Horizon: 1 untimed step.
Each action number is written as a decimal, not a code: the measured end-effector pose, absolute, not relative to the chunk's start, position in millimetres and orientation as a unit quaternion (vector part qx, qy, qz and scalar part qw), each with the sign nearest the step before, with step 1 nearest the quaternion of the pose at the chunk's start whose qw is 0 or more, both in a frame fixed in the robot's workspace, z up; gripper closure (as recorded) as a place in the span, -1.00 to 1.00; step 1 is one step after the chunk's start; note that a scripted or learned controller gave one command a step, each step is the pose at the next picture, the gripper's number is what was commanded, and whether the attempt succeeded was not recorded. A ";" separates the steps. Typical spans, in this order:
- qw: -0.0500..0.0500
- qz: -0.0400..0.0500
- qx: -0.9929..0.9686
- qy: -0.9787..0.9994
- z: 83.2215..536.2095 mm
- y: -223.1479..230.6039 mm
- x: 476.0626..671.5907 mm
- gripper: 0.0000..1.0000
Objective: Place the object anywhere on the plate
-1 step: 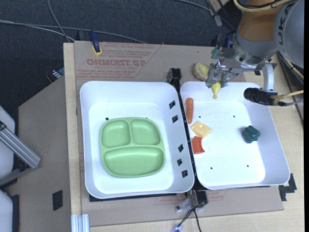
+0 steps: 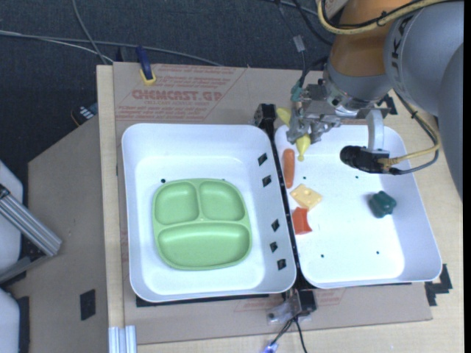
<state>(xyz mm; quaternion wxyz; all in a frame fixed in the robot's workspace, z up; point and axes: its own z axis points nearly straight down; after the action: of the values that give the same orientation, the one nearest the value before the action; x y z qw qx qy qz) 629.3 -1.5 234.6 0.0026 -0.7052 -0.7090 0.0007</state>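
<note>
Hanging over the far left corner of the right bin (image 2: 412, 219), the gripper (image 2: 303, 144) points down, arm (image 2: 412, 43) coming in from the far right with its orange band (image 2: 372, 2) above the wrist. Fingers look close together, tips low near the bin floor; something small and yellowish sits right at the tips, but too small to say if it is pinched or just under them, so how far open it is cannot be told.

Right bin contents: an orange carrot-like piece (image 2: 289, 168) lies along the left wall, just beside and nearer than the gripper tips. Nearer still, a yellow cheese wedge (image 2: 306, 196), then a red piece (image 2: 301, 220), both close to the left wall, the two near each other but apart. A dark green lump (image 2: 382, 204) sits toward the right side, well apart from the others. A black part with a yellow cable (image 2: 366, 157) hangs off the arm over the bin's far middle.

Left bin (image 2: 140, 197) holds the green plate (image 2: 202, 223), three compartments, flat on the floor, centred and slightly near. No object rests on the plate. Small black tags run along the wall between the two bins.

Bins sit on a cardboard sheet (image 2: 184, 87) with red print; a blue and yellow clip (image 2: 146, 66) at its far edge.
</note>
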 end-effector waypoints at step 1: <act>0.002 0.001 -0.706 -0.709 224.9 46.3 616.1 1.00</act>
<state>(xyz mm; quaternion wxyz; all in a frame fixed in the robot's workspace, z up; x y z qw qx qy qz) 616.1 46.3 224.9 0.0021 -0.7056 -0.7086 0.0010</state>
